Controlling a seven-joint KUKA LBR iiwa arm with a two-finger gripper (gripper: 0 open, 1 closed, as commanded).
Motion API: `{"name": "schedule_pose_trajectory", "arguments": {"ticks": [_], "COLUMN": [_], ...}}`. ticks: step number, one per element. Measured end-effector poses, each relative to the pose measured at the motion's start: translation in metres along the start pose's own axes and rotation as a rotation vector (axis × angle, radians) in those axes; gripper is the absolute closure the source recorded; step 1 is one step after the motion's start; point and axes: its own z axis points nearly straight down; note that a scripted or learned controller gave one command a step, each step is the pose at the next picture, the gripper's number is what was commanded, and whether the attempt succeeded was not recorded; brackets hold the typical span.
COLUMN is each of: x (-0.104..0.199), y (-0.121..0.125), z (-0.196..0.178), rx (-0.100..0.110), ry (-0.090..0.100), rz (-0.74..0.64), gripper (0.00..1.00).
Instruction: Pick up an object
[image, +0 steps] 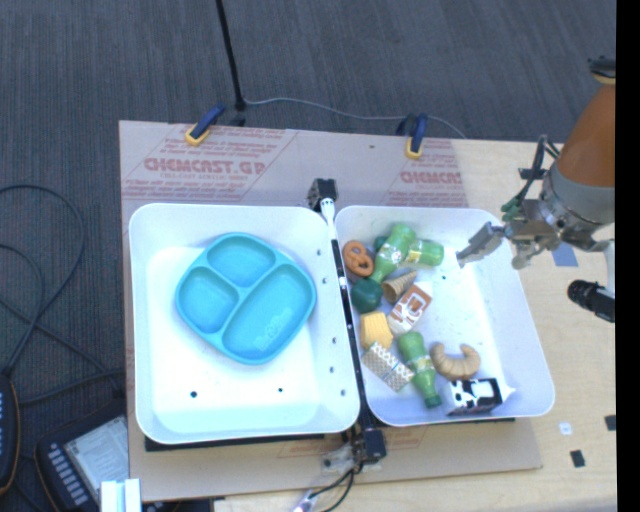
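Right bin (520, 330) holds the pickable clutter, all bunched toward its left half. At the top of the pile: a brown pretzel (357, 259) against the left wall, two green bottles (408, 247) lying crossed just beside it. Below them a dark green rounded piece (366, 294), an ice-cream cone (398, 283) and a small brown-and-white carton (411, 308), touching one another. Lower: a yellow block (376, 328), a checked wrapper (388, 366) lying flat, another green bottle (420, 369) pointing toward the near rim, a croissant (458, 358) just right of it, and a black-and-white carton (473, 395) at the near-right corner.

Tool (497, 244) sits over the upper-right part of the right bin, clear of the pile. One finger points left toward the bottles, the other angles down to its right; they stand apart with nothing between them. Grey arm with orange band (595, 125) comes in from the right edge.

Left bin (160, 390) carries a blue divided plate (247, 297), three compartments, roughly centred.

Both bins sit side by side on a board printed in red lettering (205, 165), fixed at the far edge by two yellow-and-blue clamps (205, 124). Bench (580, 440) beneath. Black cables (40, 260) trail over dark carpet at left.
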Motion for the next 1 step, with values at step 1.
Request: {"name": "schedule_pose_trajectory", "arguments": {"ticks": [1], "x": [0.0458], "y": [0.0378], "z": [0.1146], "rx": [-0.008], "ry": [-0.002], "rz": [0.0], "gripper": [0.0]}}
